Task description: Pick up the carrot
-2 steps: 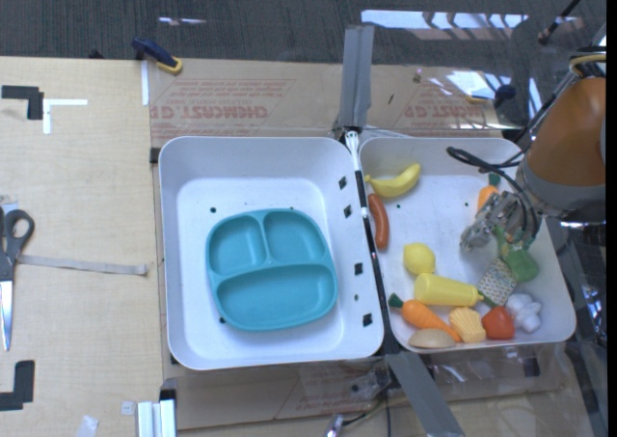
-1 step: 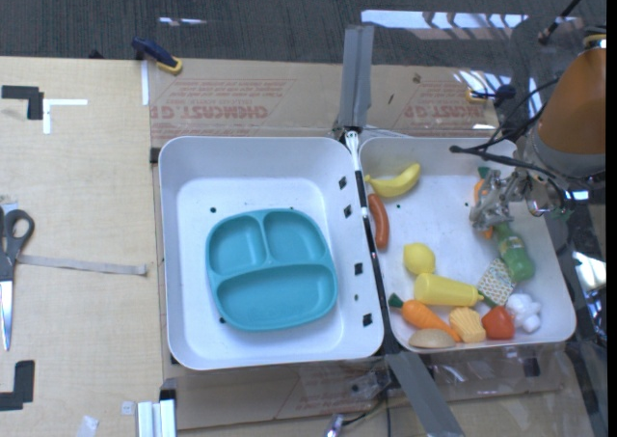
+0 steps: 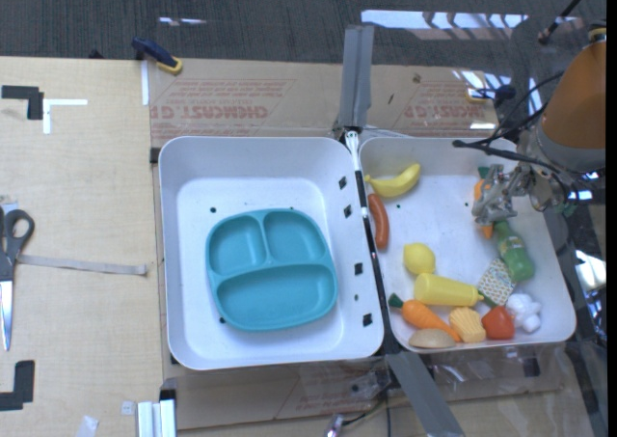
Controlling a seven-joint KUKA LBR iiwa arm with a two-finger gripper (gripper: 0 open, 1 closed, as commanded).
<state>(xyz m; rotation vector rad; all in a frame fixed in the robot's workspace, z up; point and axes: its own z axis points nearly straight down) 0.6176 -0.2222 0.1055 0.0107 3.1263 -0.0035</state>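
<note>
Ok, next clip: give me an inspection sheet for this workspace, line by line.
Surface: two white bins side by side on a bench.
Job's things: carrot at the right bin's front, touching the yellow corn.
Clutter: teal divided plate in the left bin; banana, sausage, lemon and other toy foods in the right bin.
Grippers: gripper low over the right bin's far right, away from the carrot.
Cables: black cables by the arm.
Surroundings: scissors on the bench's left.

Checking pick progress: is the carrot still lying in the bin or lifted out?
In the bin. The carrot lies flat on the right bin floor beside the corn; the gripper is apart from it.
</note>
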